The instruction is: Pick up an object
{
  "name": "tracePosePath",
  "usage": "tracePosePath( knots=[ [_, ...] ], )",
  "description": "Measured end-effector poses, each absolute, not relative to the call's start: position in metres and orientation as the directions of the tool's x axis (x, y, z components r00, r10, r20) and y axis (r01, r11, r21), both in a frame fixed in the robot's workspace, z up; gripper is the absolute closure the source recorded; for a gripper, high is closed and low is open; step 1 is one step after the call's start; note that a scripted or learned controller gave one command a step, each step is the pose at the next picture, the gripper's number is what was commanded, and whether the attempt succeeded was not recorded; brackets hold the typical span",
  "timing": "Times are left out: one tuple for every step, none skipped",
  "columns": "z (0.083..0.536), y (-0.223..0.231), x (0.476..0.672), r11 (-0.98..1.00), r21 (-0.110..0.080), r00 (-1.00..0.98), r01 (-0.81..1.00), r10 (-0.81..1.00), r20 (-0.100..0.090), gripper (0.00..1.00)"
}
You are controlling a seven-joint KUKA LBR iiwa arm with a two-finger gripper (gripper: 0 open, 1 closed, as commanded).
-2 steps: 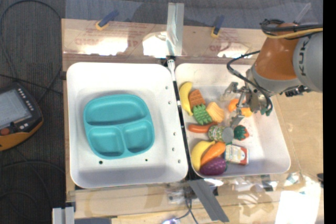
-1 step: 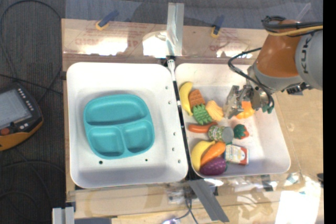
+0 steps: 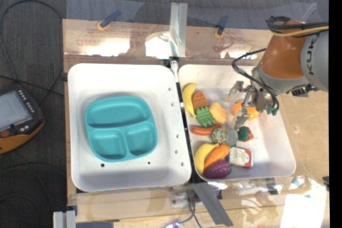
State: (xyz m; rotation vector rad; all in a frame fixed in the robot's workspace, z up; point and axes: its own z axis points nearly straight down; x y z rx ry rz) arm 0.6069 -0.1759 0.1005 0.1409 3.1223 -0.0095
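**Gripper hanging low over the toy food in the right bin**

The toy food is lying clustered in the right bin (image 3: 278,163), toward its left and middle. An orange piece (image 3: 239,108) is sitting right at the gripper (image 3: 246,109), with a small red and green piece (image 3: 245,133) just below it; whether the orange piece is sitting between the fingers cannot be told, and how wide they stand cannot be told either.

Further left, a yellow banana (image 3: 188,97) is leaning along the bin's left wall, touching a brown ridged piece (image 3: 200,100) and a green leafy piece (image 3: 205,116). A thin carrot (image 3: 203,130) is lying beneath them. Near the front wall, a lemon (image 3: 202,155), an orange carrot (image 3: 217,155), a purple eggplant (image 3: 217,169) and a red carton (image 3: 241,157) are crowding together.

The arm (image 3: 291,59) is reaching in from the right. In the left bin (image 3: 80,83), a teal divided tray (image 3: 121,126) is resting.
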Motion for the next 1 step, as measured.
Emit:
tracePosePath(
  knots=[
    [0.0907,-0.1544,0.5890,0.994,-0.004,-0.994,0.112,0.112,-0.016,0.00]
  ],
)
